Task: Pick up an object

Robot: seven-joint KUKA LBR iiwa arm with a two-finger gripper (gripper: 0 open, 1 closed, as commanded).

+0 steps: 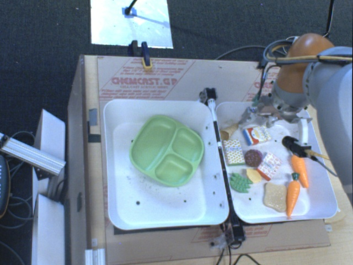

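Right now the grey two-finger gripper [255, 114] hovers low over the right white bin [325, 195]; grip state: cannot tell. Nearest target, the red-white-blue carton [257, 134], lies just below it. Advice: centre over it, clear of the bin wall, then descend.

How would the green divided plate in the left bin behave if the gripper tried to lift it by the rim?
The green divided plate looks like rigid moulded plastic, so it would probably stay stiff. It seems thin, likely light. Being broad, and sitting slightly askew in the left bin, it may tilt or slip when gripped at one edge.
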